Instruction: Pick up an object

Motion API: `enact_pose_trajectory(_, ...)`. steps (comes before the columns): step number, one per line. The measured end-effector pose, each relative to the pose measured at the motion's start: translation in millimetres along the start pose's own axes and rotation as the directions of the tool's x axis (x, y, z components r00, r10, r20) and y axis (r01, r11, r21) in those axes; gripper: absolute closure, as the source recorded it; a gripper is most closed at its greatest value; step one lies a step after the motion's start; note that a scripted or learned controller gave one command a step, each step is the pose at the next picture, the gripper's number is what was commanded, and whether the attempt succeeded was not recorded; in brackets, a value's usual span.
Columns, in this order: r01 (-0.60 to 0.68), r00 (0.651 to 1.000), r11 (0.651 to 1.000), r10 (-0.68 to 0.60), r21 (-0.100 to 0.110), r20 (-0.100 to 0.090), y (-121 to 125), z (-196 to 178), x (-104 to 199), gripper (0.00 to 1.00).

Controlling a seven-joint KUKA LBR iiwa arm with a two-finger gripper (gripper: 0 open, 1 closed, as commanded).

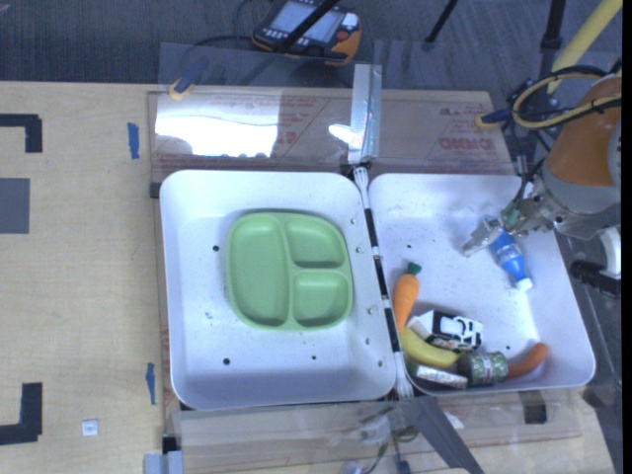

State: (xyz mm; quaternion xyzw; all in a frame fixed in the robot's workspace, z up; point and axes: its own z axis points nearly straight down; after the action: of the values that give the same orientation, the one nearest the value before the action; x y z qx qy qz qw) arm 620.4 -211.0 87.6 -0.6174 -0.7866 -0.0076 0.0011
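My gripper hangs over the back right part of the right bin, at the end of the grey arm with the orange band. A small blue bottle with a white cap lies slanted directly below and beside it, touching or nearly touching it. At the bin's front lie an orange carrot, a yellow banana, a black-and-white item, a green can and a reddish-orange piece.
The left bin holds a green divided plate. A metal divider separates the two bins. Cables and a handheld device lie beyond the bench's back edge.
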Motion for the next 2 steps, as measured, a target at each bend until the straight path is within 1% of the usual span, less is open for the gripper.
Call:
enact_pose_trajectory(1, -0.001, 1.0, 1.0, 0.001, 0.002, 0.008, -0.6, -6.8, -3.2, 1.0)
enact_pose_trajectory(2, -0.215, 0.977, 0.977, 0.214, 0.008, 0.014, 12.5, -86.4, 6.1, 1.0)
